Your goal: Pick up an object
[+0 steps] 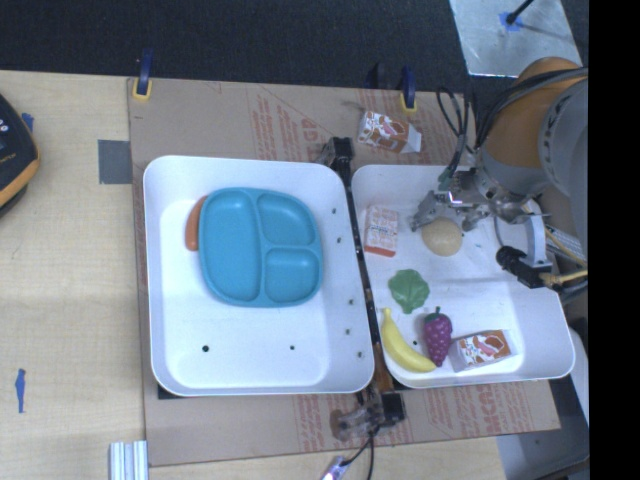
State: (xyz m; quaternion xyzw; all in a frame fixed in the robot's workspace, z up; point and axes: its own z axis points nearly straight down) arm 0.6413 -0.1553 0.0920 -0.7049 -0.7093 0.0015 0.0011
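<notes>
The right bin [520, 318] holds a beige round object [441, 237], a small red and white packet [381, 230], a green leafy toy [408, 289], a yellow banana [403, 345], purple grapes [437, 335] and a red and white carton [482, 348]. My gripper [447, 211] hangs at the bin's upper part, right over the beige round object. Its metal fingers [428, 214] spread on either side of that object's top. Nothing is lifted between them.
The left bin [170, 298] carries a blue divided plate [262, 246] with an orange object [191, 226] poking out at its left. Another red and white packet [388, 132] lies on the cardboard behind the bins. The arm's grey body [540, 128] covers the right bin's far right corner.
</notes>
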